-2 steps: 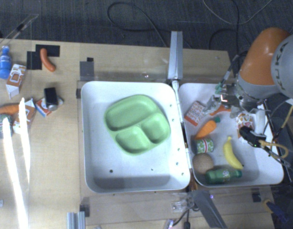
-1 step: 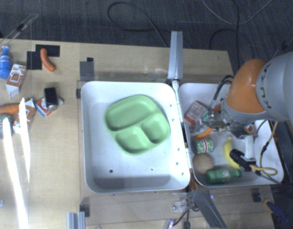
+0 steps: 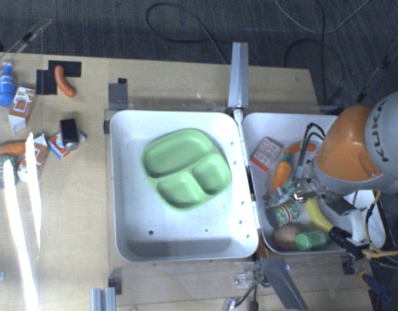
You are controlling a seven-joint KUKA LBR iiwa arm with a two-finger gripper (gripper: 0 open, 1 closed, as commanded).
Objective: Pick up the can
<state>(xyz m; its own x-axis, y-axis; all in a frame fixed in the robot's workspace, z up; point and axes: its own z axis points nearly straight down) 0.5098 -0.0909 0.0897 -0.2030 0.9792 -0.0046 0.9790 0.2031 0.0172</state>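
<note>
On the bench's left stretch, well apart from the bins, lay loose items: a blue bottle (image 3: 6, 85) at the far left edge, an orange sausage-shaped piece (image 3: 65, 83) on a black mat beside it, and a small black block (image 3: 69, 131) nearer in. The left bin (image 3: 128, 173) held a green divided tray (image 3: 188, 167), tilted a little, its three compartments bare. A grey metal post (image 3: 238, 76) stood at the far end of the wall between the two bins.

The right bin (image 3: 264, 125) was crowded. A small printed box (image 3: 266, 153) lay at its far left, a carrot (image 3: 282, 174) just beside it. The can (image 3: 287, 212), lying on its side with a white and green label, sat toward the near left part of this bin, between the carrot and a brown rounded item (image 3: 286, 235). A banana (image 3: 317, 215) lay just right of the can, and a green bottle-like item (image 3: 311, 240) rested by the near wall.

The arm (image 3: 354, 149) came in from the right, its orange band over the bin's middle. The gripper (image 3: 301, 190) hung just above the can and the carrot; whether it was wide or narrow could not be told, and nothing was seen held.
</note>
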